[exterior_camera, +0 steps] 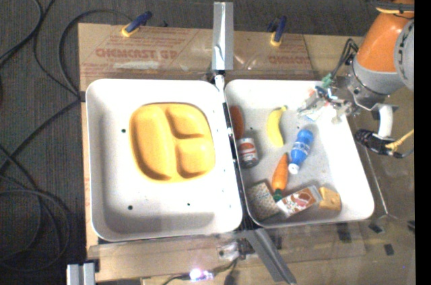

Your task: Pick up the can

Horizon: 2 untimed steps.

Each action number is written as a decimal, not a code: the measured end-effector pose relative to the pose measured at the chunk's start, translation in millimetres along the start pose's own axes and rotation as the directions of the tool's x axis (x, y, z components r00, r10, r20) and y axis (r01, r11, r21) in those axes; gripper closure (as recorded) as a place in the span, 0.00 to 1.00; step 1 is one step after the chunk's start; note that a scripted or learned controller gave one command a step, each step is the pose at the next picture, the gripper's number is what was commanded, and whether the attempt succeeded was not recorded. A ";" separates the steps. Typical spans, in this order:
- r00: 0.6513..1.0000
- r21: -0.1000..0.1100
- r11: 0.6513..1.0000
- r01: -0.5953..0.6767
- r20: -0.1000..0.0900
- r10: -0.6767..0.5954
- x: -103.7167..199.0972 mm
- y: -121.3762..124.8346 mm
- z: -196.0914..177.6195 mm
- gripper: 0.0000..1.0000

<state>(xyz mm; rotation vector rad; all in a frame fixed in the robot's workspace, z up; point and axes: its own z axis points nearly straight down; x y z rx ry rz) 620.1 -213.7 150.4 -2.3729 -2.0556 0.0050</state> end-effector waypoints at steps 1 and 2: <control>0.999 -0.006 0.999 0.047 -0.003 -0.047 6.5 29.2 32.0 0.00; 0.990 -0.010 0.990 0.143 0.004 -0.143 67.6 41.3 62.4 0.00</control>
